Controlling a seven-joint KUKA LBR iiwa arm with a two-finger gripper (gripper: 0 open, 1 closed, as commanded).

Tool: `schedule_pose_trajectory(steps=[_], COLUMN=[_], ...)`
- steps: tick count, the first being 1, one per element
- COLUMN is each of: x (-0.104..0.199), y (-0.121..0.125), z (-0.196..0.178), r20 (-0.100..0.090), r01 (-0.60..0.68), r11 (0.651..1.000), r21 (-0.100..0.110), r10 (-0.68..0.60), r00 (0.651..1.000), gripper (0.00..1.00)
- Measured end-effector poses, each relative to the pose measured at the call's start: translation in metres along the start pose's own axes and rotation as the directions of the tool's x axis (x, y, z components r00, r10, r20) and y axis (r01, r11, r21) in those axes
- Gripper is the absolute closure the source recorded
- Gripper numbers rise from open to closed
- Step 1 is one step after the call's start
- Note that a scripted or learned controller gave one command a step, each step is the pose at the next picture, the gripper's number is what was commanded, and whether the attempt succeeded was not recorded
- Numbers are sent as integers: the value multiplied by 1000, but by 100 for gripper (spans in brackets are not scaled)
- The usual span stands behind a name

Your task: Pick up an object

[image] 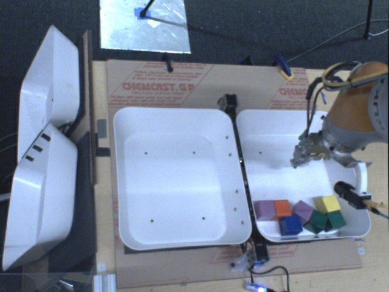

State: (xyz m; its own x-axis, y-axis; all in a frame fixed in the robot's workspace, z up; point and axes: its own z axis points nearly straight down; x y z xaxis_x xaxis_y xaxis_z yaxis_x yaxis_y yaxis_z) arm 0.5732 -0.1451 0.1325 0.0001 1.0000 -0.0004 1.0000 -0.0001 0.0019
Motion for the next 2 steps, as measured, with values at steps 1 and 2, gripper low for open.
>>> schedule_pose_trajectory(steps=[1,2], x=[-31,-43], y=[32,-18], z=[-130,-106], r20=[3,-1], r01=[0,-2], r11=[1000,1000], r21=[-10,3], r10=[0,2], r00=[1000,1000], gripper=[100,100])
